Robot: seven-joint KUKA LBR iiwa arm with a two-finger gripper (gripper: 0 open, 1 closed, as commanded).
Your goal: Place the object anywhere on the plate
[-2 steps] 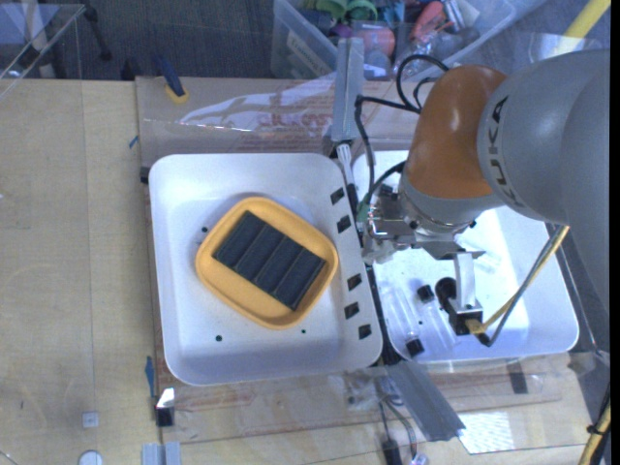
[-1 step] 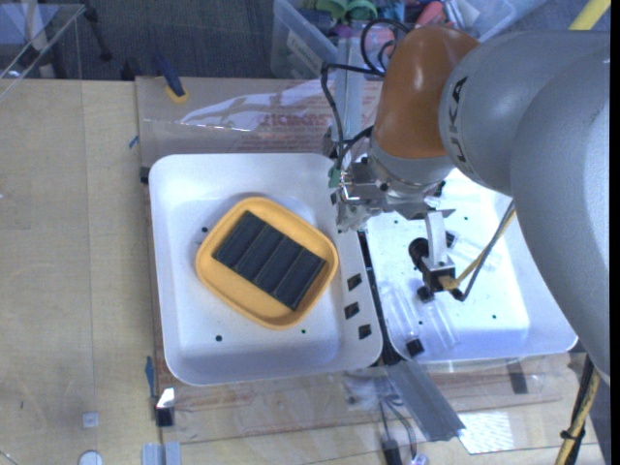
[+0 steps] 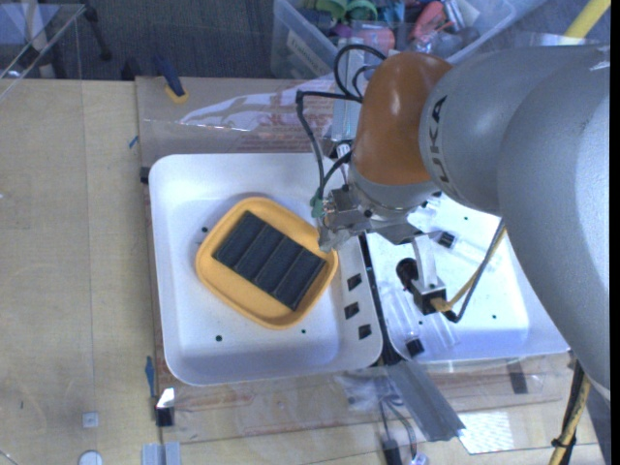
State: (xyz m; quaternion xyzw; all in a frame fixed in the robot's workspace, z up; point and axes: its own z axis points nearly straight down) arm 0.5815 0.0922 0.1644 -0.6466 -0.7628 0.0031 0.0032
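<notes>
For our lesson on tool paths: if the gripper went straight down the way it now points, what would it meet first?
Probably the right edge of the yellow plate, or the white bin floor just beside it; the gripper hangs over that border, and depth is unclear.

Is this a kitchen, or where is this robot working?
Probably a robot lab or workshop, not a kitchen. A big grey arm reaches over white bins on a wooden bench, and a clear tub of colourful toys sits behind.
</notes>
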